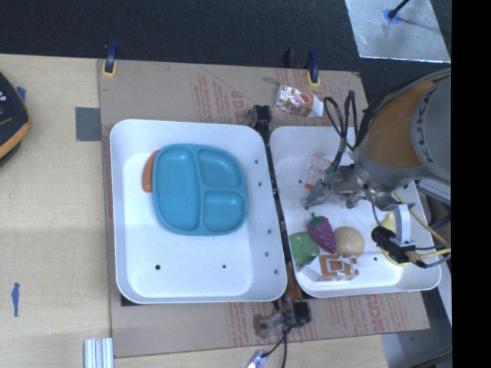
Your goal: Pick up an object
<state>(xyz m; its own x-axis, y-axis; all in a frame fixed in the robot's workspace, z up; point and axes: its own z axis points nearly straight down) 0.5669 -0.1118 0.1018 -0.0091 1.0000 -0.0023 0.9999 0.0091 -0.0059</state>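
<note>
The grey arm with the orange band (pixel 403 133) is reaching in from the right and is hanging over the right shallow white bin (pixel 285 205). Its claw (pixel 326 190) is sitting low over the upper middle of that bin; whether it is open or closed cannot be told.

Below the claw, near the bin's front wall, a purple grape-like toy (pixel 322 233), a green leafy piece (pixel 301 248), a tan round piece (pixel 349 241) and a small orange-and-white printed packet (pixel 338 267) are lying close together. The packet's print is too small to read.

In the left white bin (pixel 192 278), a blue divided plastic plate (pixel 200 188) is lying on an orange item (pixel 146 173).

On the worktop behind the bins, a small red-and-white wrapper (pixel 298 102) is lying; its lettering is unreadable.
</note>
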